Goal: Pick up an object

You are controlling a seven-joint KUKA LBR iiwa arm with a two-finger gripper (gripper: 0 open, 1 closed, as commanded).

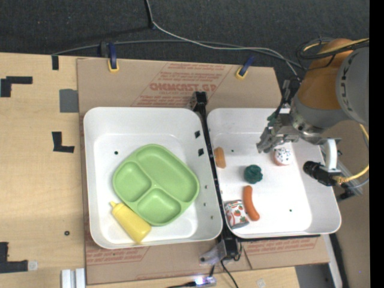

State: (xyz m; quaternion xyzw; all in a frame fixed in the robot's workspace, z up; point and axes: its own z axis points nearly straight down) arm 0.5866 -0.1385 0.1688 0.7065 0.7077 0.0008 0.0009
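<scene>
My gripper (271, 141) hangs over the right bin (300, 221), near its upper right part. A small white object with red marks (282, 156) lies just below and right of the fingertips. A dark green lump (253, 173) sits in the middle of that bin. An orange sausage-shaped piece (251, 203) lies lower down, beside a small printed packet (236, 213) at the bin's front left. A short tan piece (220, 157) rests by the bin's left wall. Nothing shows between the fingers.
The left bin (99, 137) holds a green divided plate (156, 183) and a yellow bottle (129, 221) at its front left. A black divider clip (200, 101) sits between the bins. Cables run across the dark floor behind the bench.
</scene>
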